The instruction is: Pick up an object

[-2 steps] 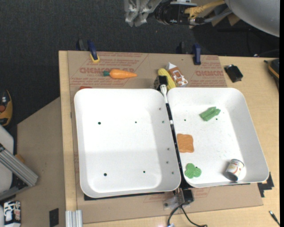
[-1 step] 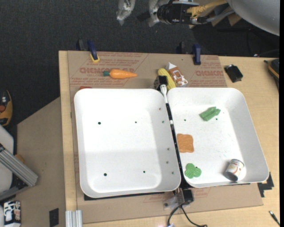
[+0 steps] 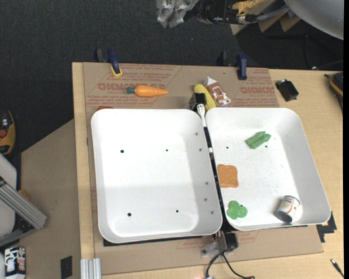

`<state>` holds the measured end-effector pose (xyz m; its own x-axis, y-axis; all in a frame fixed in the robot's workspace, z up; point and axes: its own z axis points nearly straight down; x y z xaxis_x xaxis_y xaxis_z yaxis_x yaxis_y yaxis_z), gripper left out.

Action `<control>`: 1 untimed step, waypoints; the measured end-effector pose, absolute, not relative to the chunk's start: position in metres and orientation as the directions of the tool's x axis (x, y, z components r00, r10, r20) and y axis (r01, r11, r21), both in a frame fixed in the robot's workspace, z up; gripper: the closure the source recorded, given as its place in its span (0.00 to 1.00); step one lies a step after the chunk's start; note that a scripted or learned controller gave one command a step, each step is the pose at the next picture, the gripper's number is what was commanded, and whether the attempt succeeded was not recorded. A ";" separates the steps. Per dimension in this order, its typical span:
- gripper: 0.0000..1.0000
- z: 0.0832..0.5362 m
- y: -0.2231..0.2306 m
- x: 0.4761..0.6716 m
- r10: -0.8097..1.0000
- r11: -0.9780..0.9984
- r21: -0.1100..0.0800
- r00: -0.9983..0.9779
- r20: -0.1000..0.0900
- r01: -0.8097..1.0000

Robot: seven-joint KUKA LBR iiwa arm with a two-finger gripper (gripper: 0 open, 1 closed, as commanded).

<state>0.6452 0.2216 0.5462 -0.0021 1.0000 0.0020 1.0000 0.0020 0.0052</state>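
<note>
The right bin (image 3: 305,163) holds a green elongated piece (image 3: 257,139) at its back, an orange square piece (image 3: 227,176) near its left wall, a small green leafy piece (image 3: 236,210) at the front and a small can (image 3: 288,207) lying in the front right corner. My gripper (image 3: 172,13) is a blurred pale shape at the top edge of the view, far behind both bins and high above the bench. The grey arm (image 3: 319,16) enters at the top right corner.
The left bin (image 3: 152,174) lies beside the right one. Behind the bins on the cardboard lie a toy carrot (image 3: 148,91), a yellow corn piece (image 3: 200,93) and a brown packet (image 3: 219,93). Two blue clamps (image 3: 114,64) hold the board's back edge.
</note>
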 end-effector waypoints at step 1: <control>0.00 0.546 0.221 0.645 1.000 0.002 0.004 -0.002 0.002 1.000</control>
<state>0.6452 0.2215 0.5459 -0.0017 1.0000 0.0018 1.0000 0.0017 0.0044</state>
